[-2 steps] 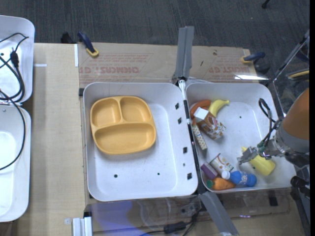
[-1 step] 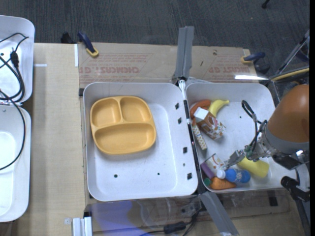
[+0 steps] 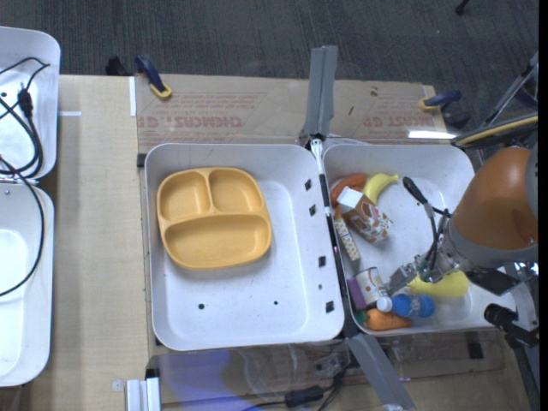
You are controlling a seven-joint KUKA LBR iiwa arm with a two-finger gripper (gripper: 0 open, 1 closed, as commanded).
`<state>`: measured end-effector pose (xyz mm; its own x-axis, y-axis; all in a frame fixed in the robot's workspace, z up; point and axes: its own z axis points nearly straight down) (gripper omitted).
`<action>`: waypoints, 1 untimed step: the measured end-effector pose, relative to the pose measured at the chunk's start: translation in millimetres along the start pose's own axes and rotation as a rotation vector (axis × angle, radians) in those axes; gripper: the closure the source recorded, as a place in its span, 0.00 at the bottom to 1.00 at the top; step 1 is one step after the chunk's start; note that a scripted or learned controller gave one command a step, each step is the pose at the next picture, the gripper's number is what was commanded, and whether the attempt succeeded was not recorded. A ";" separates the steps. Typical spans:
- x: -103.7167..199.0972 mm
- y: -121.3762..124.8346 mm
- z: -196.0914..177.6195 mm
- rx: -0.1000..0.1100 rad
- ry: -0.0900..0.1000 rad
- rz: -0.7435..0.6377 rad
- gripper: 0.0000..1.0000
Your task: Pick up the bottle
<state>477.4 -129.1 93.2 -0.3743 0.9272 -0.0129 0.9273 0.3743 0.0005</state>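
The bottle (image 3: 409, 305) is small and blue with a white cap, and it lies on its side near the front edge of the right bin (image 3: 445, 157). An orange carrot (image 3: 387, 319) touches it in front, and a yellow object (image 3: 445, 283) lies just behind and to its right. My gripper (image 3: 417, 270) hangs low in the right bin, just behind the bottle and next to the yellow object. The orange wrist band above hides part of the bin. Nothing shows as held.
Further back, the right bin holds a banana (image 3: 382, 182), a small carton (image 3: 366, 216), a wrapped bar (image 3: 347, 242), a small can (image 3: 366, 285) and a black utensil (image 3: 416, 192). A yellow divided plate (image 3: 214, 217) sits in the left bin (image 3: 257, 302).
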 end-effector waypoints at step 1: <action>1.9 1.8 -8.4 -0.001 0.006 0.002 1.00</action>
<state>478.4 -126.5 101.6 -0.3725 0.9280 -0.0071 0.9280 0.3725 0.0018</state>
